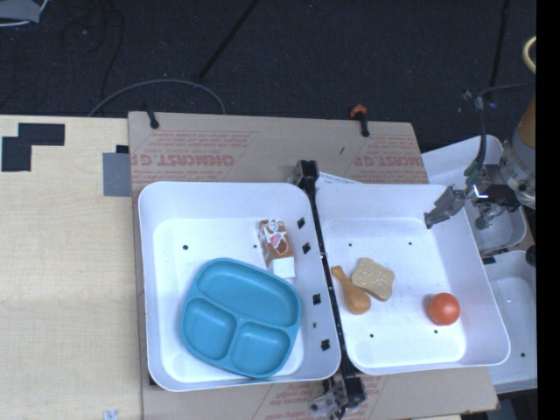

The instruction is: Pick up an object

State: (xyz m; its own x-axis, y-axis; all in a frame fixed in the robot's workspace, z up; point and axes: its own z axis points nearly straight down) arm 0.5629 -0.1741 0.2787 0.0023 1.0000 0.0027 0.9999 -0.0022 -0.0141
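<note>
The broad sheet of brown printed cardboard [262, 151] covers the bench under both bins, its bare strip showing toward 12 o'clock. On it sit the two shallow white plastic bins side by side: the left bin [162, 234] toward 9 o'clock of the pair and the right bin [411, 234] toward 3 o'clock, their inner rims touching along a dark clipped seam.

The largest item inside is a blue three-compartment plastic plate [241, 318], lying flat at about 6 o'clock in the left bin. Just beyond the plate's 1 o'clock edge lies a small rectangular packet printed in red, brown and white [276, 245], near the seam.

The grey arm's two-finger metal gripper [459, 198] hangs over the right bin's far corner at about 2 o'clock, apart from every object. One grey finger [440, 208] points toward the bin floor; whether the fingers are spread or closed I cannot tell, since the far side is lost in clutter.

In the right bin, a tan slice of toy bread [374, 277] lies near the centre, overlapping at its 8 o'clock side an orange-brown toy drumstick [350, 292], which seems to touch it. A small round red-orange ball, perhaps a toy tomato [444, 308], rests alone at 4 o'clock, well apart from both.
</note>
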